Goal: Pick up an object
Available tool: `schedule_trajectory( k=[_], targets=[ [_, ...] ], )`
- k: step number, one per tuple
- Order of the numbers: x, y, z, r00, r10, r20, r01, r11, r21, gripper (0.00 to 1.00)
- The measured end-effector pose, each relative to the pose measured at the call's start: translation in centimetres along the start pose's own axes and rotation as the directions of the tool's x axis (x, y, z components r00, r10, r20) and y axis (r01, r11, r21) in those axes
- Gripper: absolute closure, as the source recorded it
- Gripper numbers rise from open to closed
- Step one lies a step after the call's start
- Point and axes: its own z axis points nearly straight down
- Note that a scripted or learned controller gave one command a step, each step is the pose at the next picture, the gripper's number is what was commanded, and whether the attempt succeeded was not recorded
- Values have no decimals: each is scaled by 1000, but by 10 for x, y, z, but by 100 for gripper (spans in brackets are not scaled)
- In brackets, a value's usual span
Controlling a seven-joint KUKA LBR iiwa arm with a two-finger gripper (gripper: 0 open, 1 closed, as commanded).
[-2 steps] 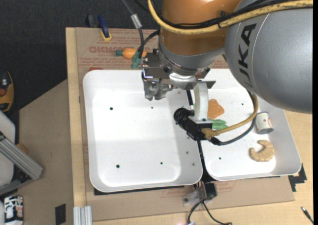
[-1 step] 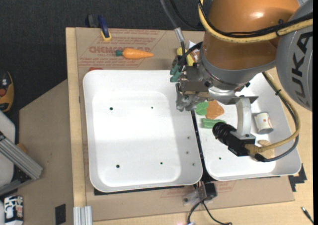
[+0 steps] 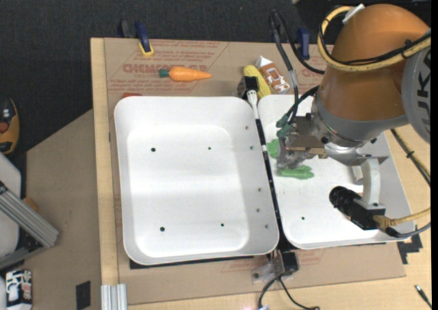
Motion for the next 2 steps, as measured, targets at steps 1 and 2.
schedule_trajectory(
  k=[1, 2],
  targets=[
    [96, -1, -21, 1000, -18, -5, 18, 1000, -11, 100],
    [164, -2, -157, 1000, -18, -10, 18, 1000, -24, 100]
  ],
)
